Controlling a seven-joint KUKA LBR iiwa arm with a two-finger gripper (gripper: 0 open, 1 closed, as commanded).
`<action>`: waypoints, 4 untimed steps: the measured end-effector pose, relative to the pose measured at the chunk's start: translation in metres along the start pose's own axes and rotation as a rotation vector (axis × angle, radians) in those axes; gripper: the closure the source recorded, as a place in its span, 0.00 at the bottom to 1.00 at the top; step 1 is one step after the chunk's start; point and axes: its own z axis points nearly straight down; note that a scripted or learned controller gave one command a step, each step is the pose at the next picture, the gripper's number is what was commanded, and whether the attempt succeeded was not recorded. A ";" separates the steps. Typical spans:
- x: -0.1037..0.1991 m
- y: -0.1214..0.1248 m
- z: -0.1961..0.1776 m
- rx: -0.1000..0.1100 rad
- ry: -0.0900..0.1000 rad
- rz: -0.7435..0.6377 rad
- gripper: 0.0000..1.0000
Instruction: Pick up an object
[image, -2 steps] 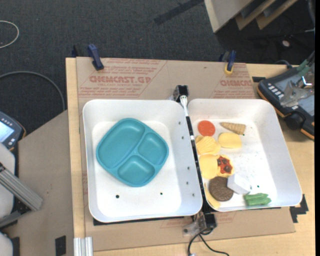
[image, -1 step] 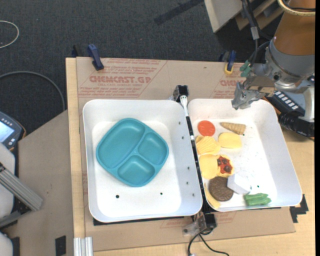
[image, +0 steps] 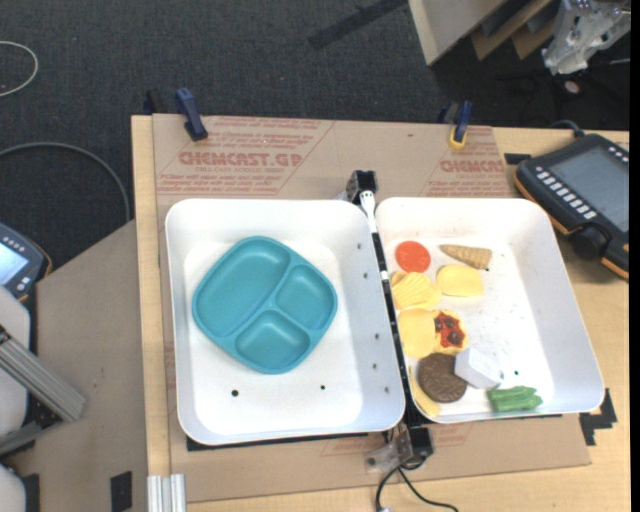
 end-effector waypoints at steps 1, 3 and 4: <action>0.082 -0.035 0.116 0.036 0.007 -0.006 1.00; 0.060 -0.156 0.126 0.028 0.004 0.006 1.00; 0.029 -0.156 0.130 0.025 0.004 0.006 1.00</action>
